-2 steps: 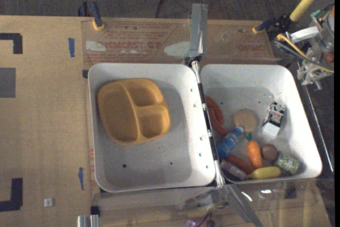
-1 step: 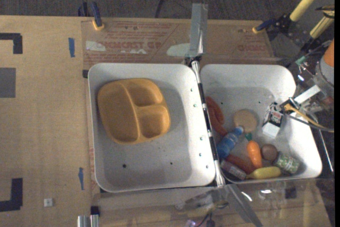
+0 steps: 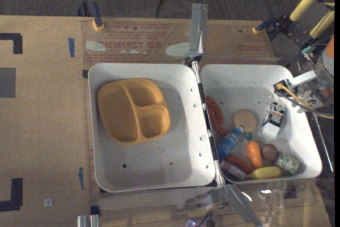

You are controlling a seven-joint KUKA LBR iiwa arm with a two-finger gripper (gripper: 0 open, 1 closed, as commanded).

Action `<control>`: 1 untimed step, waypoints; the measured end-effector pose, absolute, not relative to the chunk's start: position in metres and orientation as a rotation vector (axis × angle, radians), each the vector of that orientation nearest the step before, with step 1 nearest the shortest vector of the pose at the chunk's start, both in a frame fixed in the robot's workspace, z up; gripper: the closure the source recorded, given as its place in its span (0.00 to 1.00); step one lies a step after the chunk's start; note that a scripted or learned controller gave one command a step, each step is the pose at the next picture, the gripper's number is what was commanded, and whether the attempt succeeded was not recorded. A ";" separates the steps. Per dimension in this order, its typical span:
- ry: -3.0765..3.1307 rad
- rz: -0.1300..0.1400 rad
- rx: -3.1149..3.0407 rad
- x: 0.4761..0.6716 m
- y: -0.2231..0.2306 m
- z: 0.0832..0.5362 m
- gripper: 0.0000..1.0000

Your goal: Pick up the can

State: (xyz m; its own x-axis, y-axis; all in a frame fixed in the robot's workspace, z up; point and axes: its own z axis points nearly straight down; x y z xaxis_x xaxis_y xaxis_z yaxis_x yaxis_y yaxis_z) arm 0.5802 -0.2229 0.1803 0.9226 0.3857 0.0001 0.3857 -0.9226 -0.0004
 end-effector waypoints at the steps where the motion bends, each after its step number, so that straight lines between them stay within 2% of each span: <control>1: -0.351 0.001 -3.121 0.619 -0.223 0.156 1.00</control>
